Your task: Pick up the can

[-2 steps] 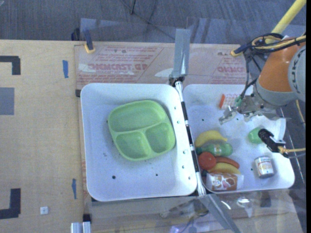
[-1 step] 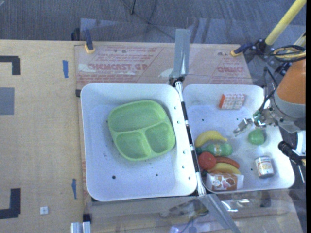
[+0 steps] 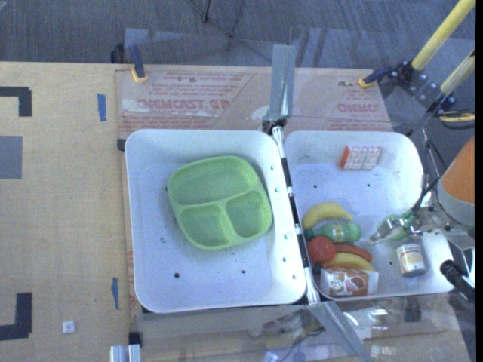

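The can (image 3: 411, 259) is small, with a silvery top and an orange-brown label. It stands in the right bin (image 3: 392, 145) near that bin's front right corner. My gripper (image 3: 390, 228) reaches in from the right edge and hangs low over the right bin, a little up and to the left of the can. Nothing shows between gripper and can that tells of a hold; the can rests apart from it on the bin floor. The arm's orange band (image 3: 462, 179) is at the far right.
A green divided plate (image 3: 219, 200) lies in the left bin (image 3: 151, 277). The right bin also holds a small orange and white box (image 3: 360, 157), bananas (image 3: 327, 215), a red tomato (image 3: 321, 249) and a packet (image 3: 348, 281) along its left side.
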Robot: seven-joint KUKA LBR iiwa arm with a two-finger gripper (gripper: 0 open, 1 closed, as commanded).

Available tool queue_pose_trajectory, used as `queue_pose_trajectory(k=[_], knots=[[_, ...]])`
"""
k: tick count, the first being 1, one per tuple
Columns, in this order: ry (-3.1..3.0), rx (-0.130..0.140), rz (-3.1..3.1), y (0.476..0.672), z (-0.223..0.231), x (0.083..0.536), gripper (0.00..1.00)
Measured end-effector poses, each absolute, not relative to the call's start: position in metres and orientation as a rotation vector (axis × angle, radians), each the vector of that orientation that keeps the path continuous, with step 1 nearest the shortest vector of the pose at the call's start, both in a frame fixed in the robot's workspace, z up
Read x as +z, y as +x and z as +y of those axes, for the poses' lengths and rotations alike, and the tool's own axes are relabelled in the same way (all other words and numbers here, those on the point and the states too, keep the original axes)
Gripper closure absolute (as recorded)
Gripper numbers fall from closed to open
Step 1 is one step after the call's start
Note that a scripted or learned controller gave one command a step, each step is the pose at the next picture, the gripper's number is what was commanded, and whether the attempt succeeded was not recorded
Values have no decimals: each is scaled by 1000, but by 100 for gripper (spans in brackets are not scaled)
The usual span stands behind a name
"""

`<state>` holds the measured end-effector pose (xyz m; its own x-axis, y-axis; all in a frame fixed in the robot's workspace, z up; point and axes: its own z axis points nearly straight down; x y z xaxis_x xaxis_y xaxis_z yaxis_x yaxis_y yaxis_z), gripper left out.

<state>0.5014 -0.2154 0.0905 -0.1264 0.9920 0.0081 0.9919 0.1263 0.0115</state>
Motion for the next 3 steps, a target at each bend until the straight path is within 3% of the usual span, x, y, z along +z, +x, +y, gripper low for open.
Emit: queue_pose_trajectory(k=[1,2,3], knots=[[1960,18,2454,511,-217,90,0],[2042,21,2382,580,-214,90,0],[2129,24,2305,545,-213,91,0]])
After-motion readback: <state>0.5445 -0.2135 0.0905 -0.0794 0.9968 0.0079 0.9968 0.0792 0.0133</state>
